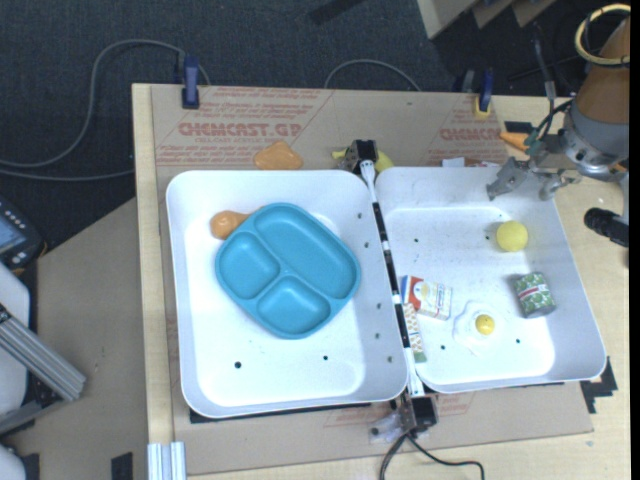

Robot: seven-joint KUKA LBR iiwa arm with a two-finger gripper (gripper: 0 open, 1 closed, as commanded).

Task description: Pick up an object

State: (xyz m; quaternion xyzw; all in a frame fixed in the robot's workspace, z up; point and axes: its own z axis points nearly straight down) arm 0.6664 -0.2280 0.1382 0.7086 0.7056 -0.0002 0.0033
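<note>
looking down over the bench, i am seeing the two shallow bins lying side by side so that i can reach into either one from my edge. the left bin is carrying the biggest thing here, a blue divided plate lying flat in its middle, with a small orange piece peeking out at the plate's upper left rim, touching it or tucked just beneath; i cannot tell which. that plate is looking too broad and flat for me, i am judging.

the right bin is offering better candidates, all lying loose and well apart from each other: a small printed packet near the divider, a dark green wrapped block toward my side, a yellow ball in the upper part, and a fried-egg toy near the front.

my arm is coming in at the far corner of the right bin, wrist tilted down toward it, with my gripper hanging over the bin's upper rim. my fingers are spreading apart, pinching nothing. the yellow ball is sitting just below me, the nearest pick, i am reckoning.
</note>
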